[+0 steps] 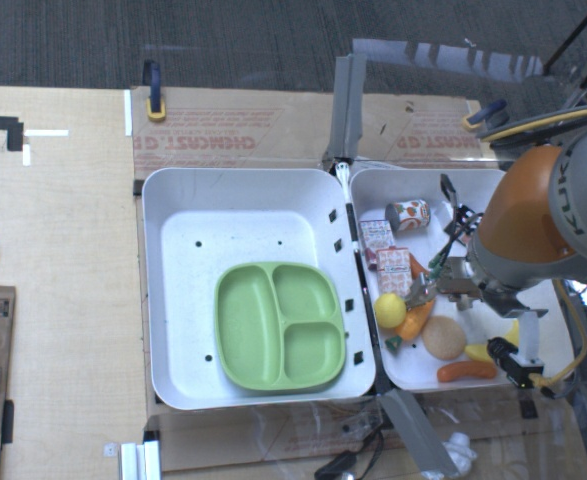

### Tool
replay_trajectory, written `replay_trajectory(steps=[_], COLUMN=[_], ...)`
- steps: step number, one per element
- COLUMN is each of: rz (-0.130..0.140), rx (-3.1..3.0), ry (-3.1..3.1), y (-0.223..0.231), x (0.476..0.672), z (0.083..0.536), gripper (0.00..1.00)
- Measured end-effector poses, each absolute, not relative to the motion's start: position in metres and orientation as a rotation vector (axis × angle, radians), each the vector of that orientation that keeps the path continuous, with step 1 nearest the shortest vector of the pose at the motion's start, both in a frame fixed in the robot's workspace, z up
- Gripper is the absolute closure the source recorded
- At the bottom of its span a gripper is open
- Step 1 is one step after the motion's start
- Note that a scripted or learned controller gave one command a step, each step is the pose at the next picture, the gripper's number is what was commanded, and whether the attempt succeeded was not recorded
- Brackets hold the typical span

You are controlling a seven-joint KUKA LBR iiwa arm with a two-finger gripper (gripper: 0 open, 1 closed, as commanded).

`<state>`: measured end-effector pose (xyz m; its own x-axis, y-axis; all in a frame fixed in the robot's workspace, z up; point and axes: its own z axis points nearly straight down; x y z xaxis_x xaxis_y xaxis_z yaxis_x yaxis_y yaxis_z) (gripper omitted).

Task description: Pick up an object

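The right bin [405, 376] holds several small items: a yellow lemon [388, 310], an orange carrot [418, 321], a round beige roll [444, 338], an orange-red chili [466, 371], a small can [409, 214] and two pink-and-white cartons [377, 235] [394, 265]. My gripper [426, 290] is low in this bin, just above the carrot and right of the lemon. It sits close over them, and I cannot tell whether it touches either one. The orange-banded arm [523, 218] covers the bin's right part.
The left bin [155, 268] holds a green divided plate [278, 325]. A yellow piece [501, 348] lies by the arm near the right bin's front right. A black utensil [451, 200] stands at that bin's back. A blue-and-yellow clamp [153, 90] sits behind the left bin.
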<state>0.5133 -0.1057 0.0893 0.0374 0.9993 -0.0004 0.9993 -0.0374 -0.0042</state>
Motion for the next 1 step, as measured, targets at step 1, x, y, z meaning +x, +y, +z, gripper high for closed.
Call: replay_trajectory(steps=[1], rz=[0.011], rx=[-2.261], ry=[-2.170], y=[-0.1065], x=[0.5127], z=[0.0956], gripper=[1.00])
